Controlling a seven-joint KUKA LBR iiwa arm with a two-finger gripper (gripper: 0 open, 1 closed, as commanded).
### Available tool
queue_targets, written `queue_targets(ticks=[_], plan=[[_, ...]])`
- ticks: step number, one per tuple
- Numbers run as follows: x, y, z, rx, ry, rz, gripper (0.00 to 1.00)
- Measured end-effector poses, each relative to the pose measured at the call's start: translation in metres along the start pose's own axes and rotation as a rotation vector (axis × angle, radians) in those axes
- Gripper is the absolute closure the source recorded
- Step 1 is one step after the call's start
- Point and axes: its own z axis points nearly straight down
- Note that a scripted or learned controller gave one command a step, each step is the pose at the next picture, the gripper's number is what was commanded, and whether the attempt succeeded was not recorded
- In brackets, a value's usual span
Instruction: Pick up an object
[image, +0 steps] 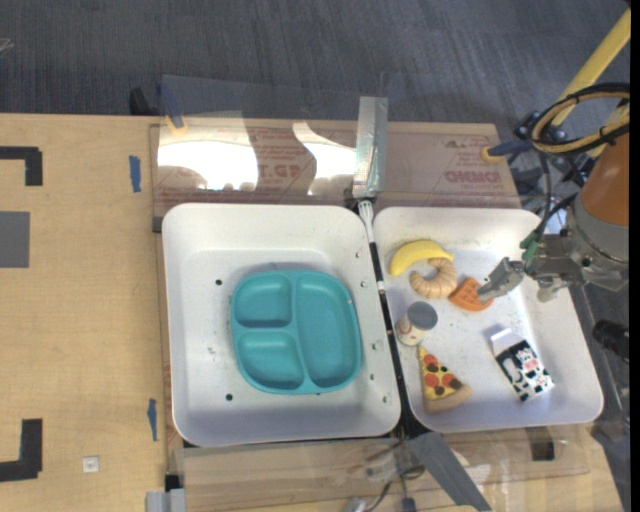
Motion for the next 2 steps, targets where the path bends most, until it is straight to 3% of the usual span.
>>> queue_targets(ticks=[1,2], plan=[[-0.026,0.072,0.07,0.004,0.0,0.049,0.0],[-0.027,0.059,0.147,-0.012,-0.003,-0.014,0.0]])
